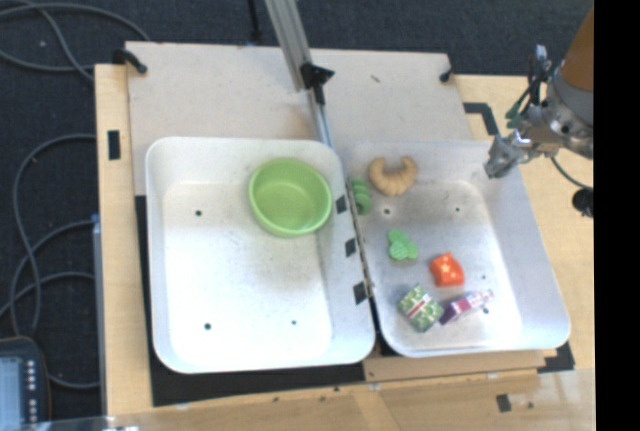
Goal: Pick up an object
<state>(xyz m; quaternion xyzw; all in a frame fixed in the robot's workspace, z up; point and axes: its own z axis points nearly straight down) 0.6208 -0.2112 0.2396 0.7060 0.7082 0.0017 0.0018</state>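
Overhead, the gripper hung at the right bin's upper right rim, and whether it was open or shut I could not tell. Nothing sat in it. Inside that bin lay a tan croissant, green pieces, an orange block and a purple item. A green bowl stood in the left bin.

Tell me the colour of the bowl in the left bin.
Light green; the bowl shows clearly in the camera view.
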